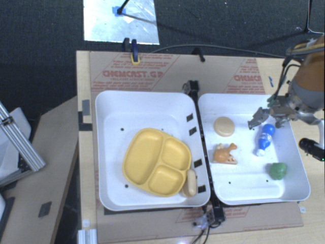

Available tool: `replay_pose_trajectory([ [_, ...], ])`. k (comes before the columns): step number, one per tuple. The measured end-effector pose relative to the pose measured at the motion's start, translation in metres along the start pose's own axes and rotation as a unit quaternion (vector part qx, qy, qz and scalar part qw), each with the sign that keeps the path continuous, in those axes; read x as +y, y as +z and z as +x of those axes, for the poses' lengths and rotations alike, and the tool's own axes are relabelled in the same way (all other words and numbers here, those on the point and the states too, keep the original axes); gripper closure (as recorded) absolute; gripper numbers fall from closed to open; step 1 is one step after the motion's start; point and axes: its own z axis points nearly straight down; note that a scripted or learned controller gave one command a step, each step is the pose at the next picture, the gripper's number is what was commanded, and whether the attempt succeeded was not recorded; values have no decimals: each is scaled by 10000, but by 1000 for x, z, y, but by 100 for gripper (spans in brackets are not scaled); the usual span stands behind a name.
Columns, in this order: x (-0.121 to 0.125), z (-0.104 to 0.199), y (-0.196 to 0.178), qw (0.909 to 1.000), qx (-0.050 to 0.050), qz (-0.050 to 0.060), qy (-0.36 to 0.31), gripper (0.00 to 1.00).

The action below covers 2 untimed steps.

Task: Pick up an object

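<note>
Biggest thing on the surface [152,67] is the pair of white bins. The left bin [117,111] has a yellow tray [155,161] with a pale roll [190,183] touching its right edge. The right bin [244,192] holds the small stuff: a tan puck [224,126], an orange toy [225,154], a blue-white bottle [263,139] and a green blob [277,171]. The arm [307,83] comes in from the right, and its pincer [265,116] hangs just above the bottle's top. Looks spread apart to me, nothing between the fingers. So no pick yet; the descent, the grab and the lift are all left. Nothing's crowding the bottle; the bin wall is near.
</note>
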Motion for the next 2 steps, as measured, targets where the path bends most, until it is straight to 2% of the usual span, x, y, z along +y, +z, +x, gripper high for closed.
replay_pose_trajectory([
  [1, 3, 0, -8, 10000, -11, -63, -15, 0],
  [2, 0, 1, 54, 10000, -8, -45, -8, 0],
])
